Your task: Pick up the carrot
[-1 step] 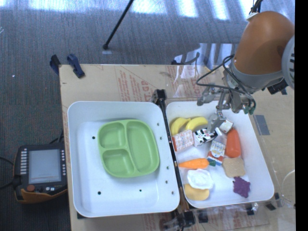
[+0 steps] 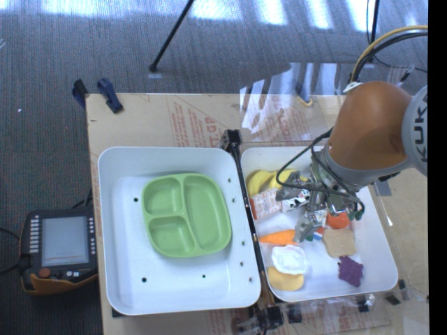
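The carrot [image 2: 277, 238], a small orange cone, lies flat in the right bin [image 2: 383, 260] near that bin's left wall, with its thick end pointing right. My gripper [image 2: 307, 226] hangs low under the orange wrist band, directly over the carrot's thick right end. From this slanted view I cannot say whether it touches the carrot. The wrist hides part of the bin's middle.
Around the carrot lie a yellow banana [image 2: 260, 181], a red-and-white packet [image 2: 267, 202], a white round item [image 2: 289, 259], a yellow piece [image 2: 285, 279], a toast slice [image 2: 339, 243], an orange-red fruit [image 2: 338, 220] and a purple piece [image 2: 350, 271]. The left bin [image 2: 126, 271] holds a green divided plate [image 2: 186, 213].
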Tool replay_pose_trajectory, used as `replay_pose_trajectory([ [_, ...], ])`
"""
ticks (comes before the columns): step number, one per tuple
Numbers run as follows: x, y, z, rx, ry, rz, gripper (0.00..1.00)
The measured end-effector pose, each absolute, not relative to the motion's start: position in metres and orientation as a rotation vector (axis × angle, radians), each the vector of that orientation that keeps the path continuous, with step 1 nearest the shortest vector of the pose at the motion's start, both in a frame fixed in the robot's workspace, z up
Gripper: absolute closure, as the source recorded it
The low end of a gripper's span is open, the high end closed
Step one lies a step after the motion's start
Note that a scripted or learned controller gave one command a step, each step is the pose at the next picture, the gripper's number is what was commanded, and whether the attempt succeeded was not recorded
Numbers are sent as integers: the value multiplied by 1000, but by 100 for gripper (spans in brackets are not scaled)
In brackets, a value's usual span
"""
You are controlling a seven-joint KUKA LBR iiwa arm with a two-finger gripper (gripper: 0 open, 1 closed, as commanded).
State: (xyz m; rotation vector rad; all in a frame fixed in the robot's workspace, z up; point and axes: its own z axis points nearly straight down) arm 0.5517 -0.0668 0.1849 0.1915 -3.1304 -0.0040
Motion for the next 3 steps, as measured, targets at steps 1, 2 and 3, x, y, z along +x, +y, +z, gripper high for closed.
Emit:
replay_pose_trajectory([
  [1, 522, -84, 87, 283, -3129, -3, 0],
  [2, 487, -95, 88, 118, -3143, -3, 0],
  [3, 488, -92, 100, 126, -3141, -5, 100],
])
